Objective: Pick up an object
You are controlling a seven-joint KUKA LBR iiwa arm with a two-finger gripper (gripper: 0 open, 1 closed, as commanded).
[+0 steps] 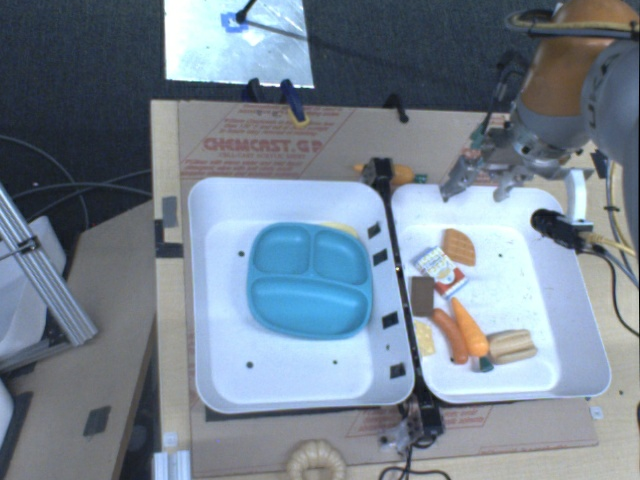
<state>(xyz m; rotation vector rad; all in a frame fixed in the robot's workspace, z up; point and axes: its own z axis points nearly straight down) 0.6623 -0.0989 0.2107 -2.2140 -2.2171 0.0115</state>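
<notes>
Nearest me, hot dog bun (511,346) and carrots (461,330) crowd the right bin (575,308); my end effector (478,180), seemingly open and empty, hovers over its far rim.

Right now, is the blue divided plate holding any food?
Empty. The blue divided plate in the left bin shows bare compartments; the food items lie in the right bin.

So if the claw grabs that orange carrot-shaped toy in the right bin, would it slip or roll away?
Probably a bit of both. The orange carrot-shaped toy looks smooth and tapered, so two fingers could squeeze it out sideways. Its rounded body might roll if nudged, though a second orange carrot and the tan hot-dog bun lie close by and may stop it. It seems like light, stiff plastic.
</notes>
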